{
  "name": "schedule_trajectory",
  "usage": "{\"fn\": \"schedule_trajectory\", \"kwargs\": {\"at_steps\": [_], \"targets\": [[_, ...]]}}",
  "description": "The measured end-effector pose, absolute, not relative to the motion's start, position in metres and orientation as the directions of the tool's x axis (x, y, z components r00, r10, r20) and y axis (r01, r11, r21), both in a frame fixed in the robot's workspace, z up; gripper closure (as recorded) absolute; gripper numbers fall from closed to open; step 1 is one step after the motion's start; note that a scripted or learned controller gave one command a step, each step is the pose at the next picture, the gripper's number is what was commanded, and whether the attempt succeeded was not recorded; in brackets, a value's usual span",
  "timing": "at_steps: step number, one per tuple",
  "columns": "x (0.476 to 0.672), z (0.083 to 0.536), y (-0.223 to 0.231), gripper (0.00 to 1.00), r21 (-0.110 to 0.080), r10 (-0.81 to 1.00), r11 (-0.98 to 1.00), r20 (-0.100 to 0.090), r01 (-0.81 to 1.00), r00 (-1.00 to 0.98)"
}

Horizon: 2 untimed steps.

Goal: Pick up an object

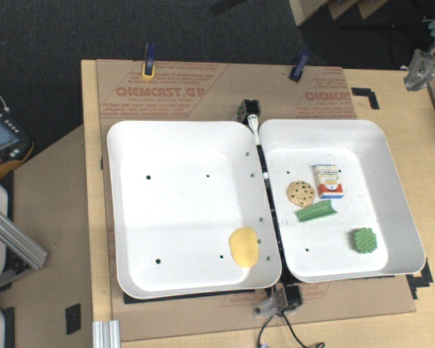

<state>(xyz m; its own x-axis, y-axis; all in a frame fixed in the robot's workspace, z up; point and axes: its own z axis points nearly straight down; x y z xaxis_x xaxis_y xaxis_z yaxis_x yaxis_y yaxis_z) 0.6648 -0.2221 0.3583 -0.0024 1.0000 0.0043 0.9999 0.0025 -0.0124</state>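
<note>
So nothing is picked up yet: the cookie (pixel 300 192), the small box (pixel 328 180) and the yellow lump (pixel 244 246) lie in their bins; I cannot tell the pincer's state.

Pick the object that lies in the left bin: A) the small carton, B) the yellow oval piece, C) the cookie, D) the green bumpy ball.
B: the yellow oval piece lies alone near the front right corner of the left bin, while the cookie, green bumpy ball and small carton all lie in the right bin.
</note>
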Motion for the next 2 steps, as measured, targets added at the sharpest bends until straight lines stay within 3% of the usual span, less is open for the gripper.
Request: {"fn": "schedule_trajectory", "kwargs": {"at_steps": [1, 2], "targets": [[0.667, 0.389, -0.223, 1.00, 0.005, 1.000, 0.002, -0.003, 1.000, -0.002], [0.665, 0.426, -0.222, 1.00, 0.007, 1.000, 0.001, -0.003, 1.000, -0.001]]}}
